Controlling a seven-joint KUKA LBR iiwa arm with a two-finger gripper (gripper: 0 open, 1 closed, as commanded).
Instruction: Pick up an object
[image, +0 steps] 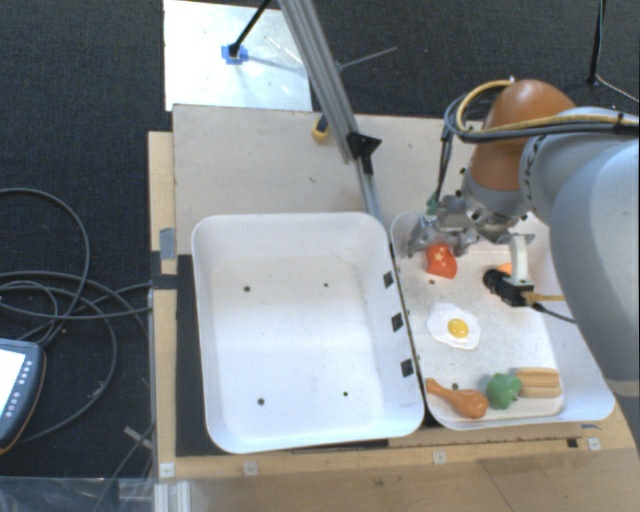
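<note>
The right bin (590, 405) holds several toy foods. A red strawberry-like piece (441, 262) lies near its far left corner. A fried egg (455, 327) rests in the middle. Along the front edge sit a brown drumstick (459, 398), a green vegetable (503, 390) and a hot dog bun (539, 381). An orange piece (506, 268) peeks out beside a black part of the arm. My gripper (440, 243) hangs low over the far left corner of this bin, directly above the red piece and touching or nearly touching it.
The left bin (215, 400) stands beside the right one, sharing a dividing rim with black clips (397, 321). A slanted metal pole (335, 95) crosses the bench behind the bins. The arm's grey bulk (590, 230) covers the right bin's right side.
</note>
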